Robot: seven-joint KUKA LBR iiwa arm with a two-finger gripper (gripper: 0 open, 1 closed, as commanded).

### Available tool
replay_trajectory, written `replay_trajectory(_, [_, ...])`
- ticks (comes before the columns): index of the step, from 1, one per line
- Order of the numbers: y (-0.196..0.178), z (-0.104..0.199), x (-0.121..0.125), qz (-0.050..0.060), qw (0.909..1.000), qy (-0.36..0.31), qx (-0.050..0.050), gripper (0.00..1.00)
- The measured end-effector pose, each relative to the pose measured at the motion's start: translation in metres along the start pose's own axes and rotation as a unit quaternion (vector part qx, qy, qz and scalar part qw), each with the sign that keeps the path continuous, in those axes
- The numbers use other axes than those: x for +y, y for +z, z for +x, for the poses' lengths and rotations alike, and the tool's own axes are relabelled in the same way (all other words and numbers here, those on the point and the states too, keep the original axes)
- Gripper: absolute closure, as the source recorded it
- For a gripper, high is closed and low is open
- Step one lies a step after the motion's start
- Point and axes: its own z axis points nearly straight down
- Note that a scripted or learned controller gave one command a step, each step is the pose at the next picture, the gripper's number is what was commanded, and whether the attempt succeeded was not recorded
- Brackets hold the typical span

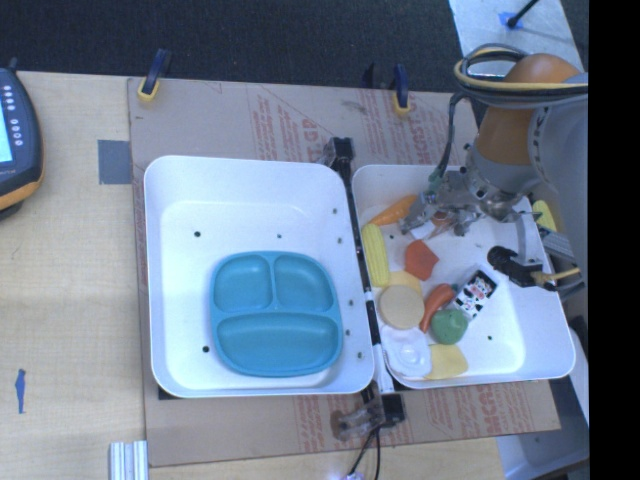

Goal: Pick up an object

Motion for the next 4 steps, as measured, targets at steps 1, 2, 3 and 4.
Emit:
replay_trajectory(1, [0.003, 0.043, -0.08, -0.014, 0.9999, 0.001, -0.006, 0.0])
replay_trajectory(2, [-0.007, 0.043, -0.078, -0.013, 0.9999, -0.001, -0.005, 1.0])
replay_trajectory(3, [-0.007, 0.043, -0.078, -0.013, 0.9999, -0.001, -0.005, 0.0])
replay_trajectory(4, [0.005, 0.023, -0.136, -0.013, 0.9999, 0.0, -0.004, 0.0])
